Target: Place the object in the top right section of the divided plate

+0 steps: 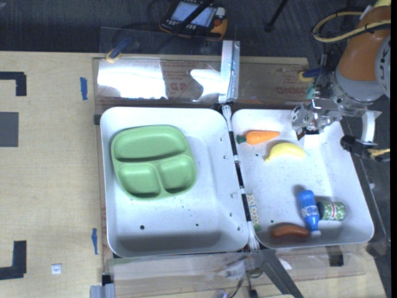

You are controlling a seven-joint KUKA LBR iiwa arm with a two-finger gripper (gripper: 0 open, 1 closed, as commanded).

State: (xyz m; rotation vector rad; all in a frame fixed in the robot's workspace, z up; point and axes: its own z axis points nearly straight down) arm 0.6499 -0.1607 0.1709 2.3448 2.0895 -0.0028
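Observation:
A green divided plate [115,149] lies in the left bin [205,222], with one wide section at the back and two smaller ones in front. In the right bin [347,166] lie an orange carrot [262,137], a yellow banana [285,150], a blue bottle [307,208], a green can [332,210] and a brown sausage [289,231]. My gripper [308,121] hangs over the back right corner of the right bin, just right of the carrot and above the banana. Nothing shows in it.
A clear plastic sheet [161,73] stands behind the left bin. A handheld controller [192,16] lies on the floor beyond it. The wooden bench top [43,185] stretches to the left of the bins.

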